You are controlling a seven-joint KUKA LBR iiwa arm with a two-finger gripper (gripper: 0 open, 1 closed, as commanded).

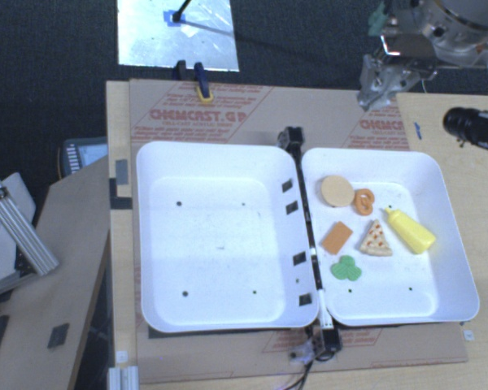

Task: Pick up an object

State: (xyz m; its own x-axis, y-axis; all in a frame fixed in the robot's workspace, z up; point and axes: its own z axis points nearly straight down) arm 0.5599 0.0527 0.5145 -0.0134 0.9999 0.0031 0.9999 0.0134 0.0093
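We see six small toy-food pieces, all lying in the right bin (451,218), gathered in its upper-left part, none lifted. A round tan disc (337,191) lies flat nearest the divider. Just beside it, to the right, sits a small orange pretzel-like ring (363,201). Right of that, a yellow mustard bottle (409,229) lies on its side, its tip pointing up and left. Below the disc we find a flat orange rectangle (337,237), tilted, and next to it a pizza slice (376,240), its point aimed upward. A green leafy piece (346,269) lies lowest, just below the rectangle.
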